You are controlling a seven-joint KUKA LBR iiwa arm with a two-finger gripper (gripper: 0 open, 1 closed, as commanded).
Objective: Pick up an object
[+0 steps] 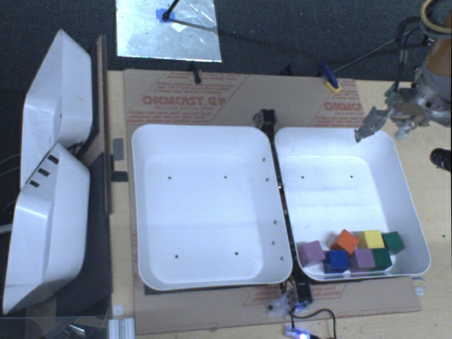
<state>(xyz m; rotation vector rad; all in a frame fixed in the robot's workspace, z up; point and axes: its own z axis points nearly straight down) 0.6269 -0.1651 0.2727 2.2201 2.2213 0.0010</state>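
Several small coloured blocks lie huddled in the near right corner of the right bin (339, 189): a purple block (311, 251), an orange block (346, 240), a yellow block (372, 239), a green block (393, 242), a blue block (337, 260), a second purple block (363, 259) and a second green block (382, 260). My gripper (385, 130) hangs over the far right corner of that bin, well away from the blocks. It is open, and nothing sits between its fingers.
The left bin (205, 203) lies beside the right one, their rims meeting at a black clip (266, 117). Both rest on a cardboard sheet (183, 97). White housings (49, 168) stand at the far left, and a metal plate (168, 20) lies beyond the bench.
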